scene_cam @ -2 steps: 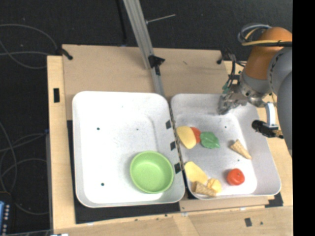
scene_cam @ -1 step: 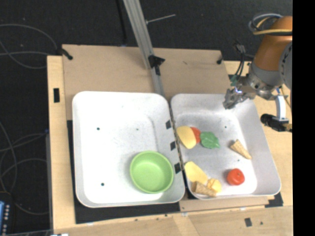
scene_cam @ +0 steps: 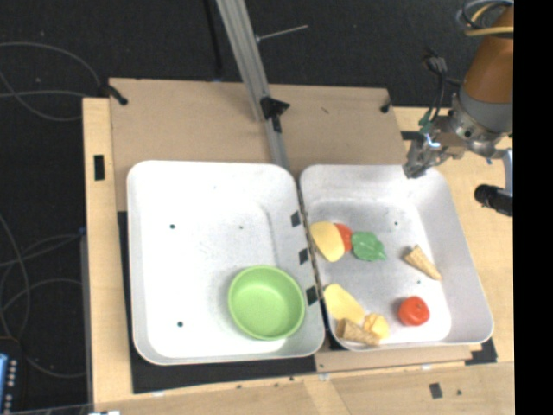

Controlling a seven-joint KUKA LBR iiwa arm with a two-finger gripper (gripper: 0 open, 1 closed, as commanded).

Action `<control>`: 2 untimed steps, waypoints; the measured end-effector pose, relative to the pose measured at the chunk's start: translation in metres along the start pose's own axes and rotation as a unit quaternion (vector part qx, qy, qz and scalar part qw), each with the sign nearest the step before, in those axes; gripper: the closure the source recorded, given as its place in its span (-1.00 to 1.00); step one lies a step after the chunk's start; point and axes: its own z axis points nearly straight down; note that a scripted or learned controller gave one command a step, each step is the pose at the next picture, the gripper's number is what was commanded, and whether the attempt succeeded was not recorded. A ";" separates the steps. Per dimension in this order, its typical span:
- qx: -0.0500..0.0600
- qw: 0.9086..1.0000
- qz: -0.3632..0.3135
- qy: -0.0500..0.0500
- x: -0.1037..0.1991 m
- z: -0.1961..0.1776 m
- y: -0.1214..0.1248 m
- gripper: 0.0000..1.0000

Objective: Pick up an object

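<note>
Grey gripper above right bin's far rim, nothing visibly held

- My arm is cut off beyond the orange band, toward the picture's right.
- My hand, at the right bin's far rim, is too small to read.
- A red piece lies half hidden behind the yellow item.

One fixed overhead view, slanted down on both white bins, moderately far.
</note>
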 end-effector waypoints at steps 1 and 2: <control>0.000 1.000 -0.001 0.000 -0.001 -0.045 0.004 1.00; 0.004 1.000 -0.001 0.001 0.050 -0.033 -0.003 1.00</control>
